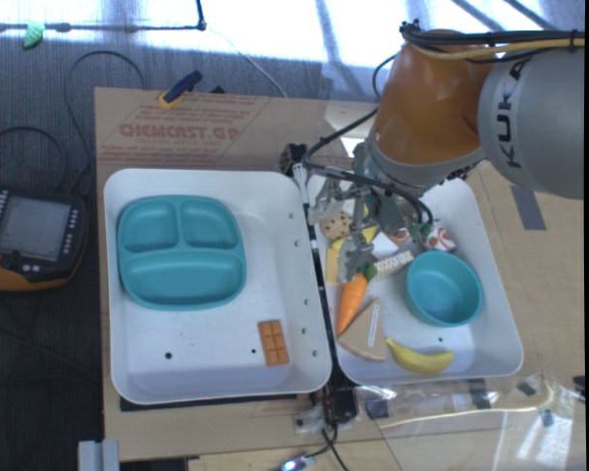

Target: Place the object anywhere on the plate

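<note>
a: so, what sits in the left bin [137, 361]?

b: a teal plastic plate [181, 250] with three compartments, smooth and rounded, toward the back. near the front right corner lies a small orange waffle-like block [272, 342], flat and gridded, well apart from the plate.

a: and the right bin [501, 346]?

b: crowded. a round teal bowl [443, 287], a toy carrot [351, 300] with a green top, a yellow banana [418, 356] at the front, a tan wedge like a sandwich slice [363, 337] beside the carrot, and a cracker-like piece [336, 227] near the divider.

a: the gripper [358, 238]?

b: it hangs low over the right bin's back left, above the carrot's top; whether it is clenched or released, i cannot tell.
</note>
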### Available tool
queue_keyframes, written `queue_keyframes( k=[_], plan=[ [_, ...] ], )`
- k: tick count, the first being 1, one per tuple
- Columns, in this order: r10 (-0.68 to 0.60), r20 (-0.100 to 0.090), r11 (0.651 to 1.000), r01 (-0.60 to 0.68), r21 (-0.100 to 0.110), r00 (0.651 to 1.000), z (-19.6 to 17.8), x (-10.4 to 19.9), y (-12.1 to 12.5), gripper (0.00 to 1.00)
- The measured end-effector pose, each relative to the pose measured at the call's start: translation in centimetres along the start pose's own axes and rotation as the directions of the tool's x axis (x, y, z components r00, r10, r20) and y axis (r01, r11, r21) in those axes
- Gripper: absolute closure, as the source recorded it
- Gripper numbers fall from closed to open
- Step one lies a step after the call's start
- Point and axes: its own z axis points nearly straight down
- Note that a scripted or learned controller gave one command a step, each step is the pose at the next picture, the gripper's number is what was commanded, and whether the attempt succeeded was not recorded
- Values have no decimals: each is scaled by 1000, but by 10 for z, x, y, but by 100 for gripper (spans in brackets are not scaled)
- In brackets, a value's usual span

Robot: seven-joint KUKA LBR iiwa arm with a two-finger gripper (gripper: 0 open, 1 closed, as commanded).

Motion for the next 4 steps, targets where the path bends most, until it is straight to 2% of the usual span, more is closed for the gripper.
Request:
queue_keyframes(
  k=[4],
  plan=[
    [0,0,1000,0,0,1000,0,0,0,0]
  ],
)
